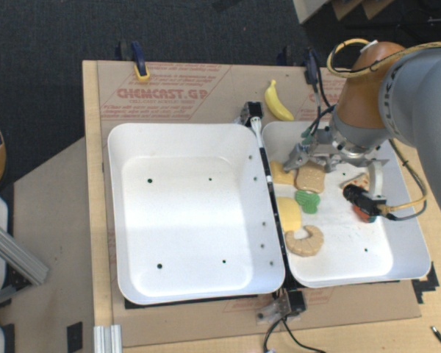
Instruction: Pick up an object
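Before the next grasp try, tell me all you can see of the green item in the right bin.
The green item is a small, lumpy, bright green piece, plastic-looking like toy food; its exact kind is unclear. It lies on the floor of the right bin, near the bin's left side. A tan bread-like slice sits just above it, seemingly touching, and a yellow block lies against its lower left. The gripper hangs above the slice, not on the green item.

Two white bins [184,212], the left one dotted with small dark spots. The table [206,87] is tan with red lettering. A yellow banana [278,103], a green piece [306,201], a tan bread slice [309,179], a beige bagel [306,241]. The arm [397,94] is grey with an orange band.
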You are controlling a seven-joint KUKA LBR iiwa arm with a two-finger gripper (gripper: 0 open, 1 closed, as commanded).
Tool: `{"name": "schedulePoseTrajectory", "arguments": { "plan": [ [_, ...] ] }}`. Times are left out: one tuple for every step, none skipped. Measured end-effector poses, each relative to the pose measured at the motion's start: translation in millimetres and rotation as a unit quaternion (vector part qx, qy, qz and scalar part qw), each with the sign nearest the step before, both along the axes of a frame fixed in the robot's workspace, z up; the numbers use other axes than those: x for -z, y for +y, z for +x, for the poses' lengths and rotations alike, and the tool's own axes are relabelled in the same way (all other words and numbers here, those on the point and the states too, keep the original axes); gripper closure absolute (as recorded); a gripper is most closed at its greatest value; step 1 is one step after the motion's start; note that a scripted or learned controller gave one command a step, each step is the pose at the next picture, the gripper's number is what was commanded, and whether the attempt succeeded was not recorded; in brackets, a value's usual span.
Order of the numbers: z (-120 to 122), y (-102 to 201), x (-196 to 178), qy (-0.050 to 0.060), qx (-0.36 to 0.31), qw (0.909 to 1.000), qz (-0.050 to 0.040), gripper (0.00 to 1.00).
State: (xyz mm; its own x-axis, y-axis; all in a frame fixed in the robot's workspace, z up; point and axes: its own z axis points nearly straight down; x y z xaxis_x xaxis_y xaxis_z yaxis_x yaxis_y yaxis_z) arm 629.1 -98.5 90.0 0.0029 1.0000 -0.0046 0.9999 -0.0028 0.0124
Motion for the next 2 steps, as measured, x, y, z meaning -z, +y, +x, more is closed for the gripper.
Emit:
{"name": "schedulePoseTrajectory", "arguments": {
  "plan": [
    [18.9, 2.3, 1.0, 0.002, -0.001, 1.0, -0.0016, 0.0],
    [35.6, -7.9, 4.1, 0.004, -0.002, 1.0, 0.0014, 0.0]
  ]
}}
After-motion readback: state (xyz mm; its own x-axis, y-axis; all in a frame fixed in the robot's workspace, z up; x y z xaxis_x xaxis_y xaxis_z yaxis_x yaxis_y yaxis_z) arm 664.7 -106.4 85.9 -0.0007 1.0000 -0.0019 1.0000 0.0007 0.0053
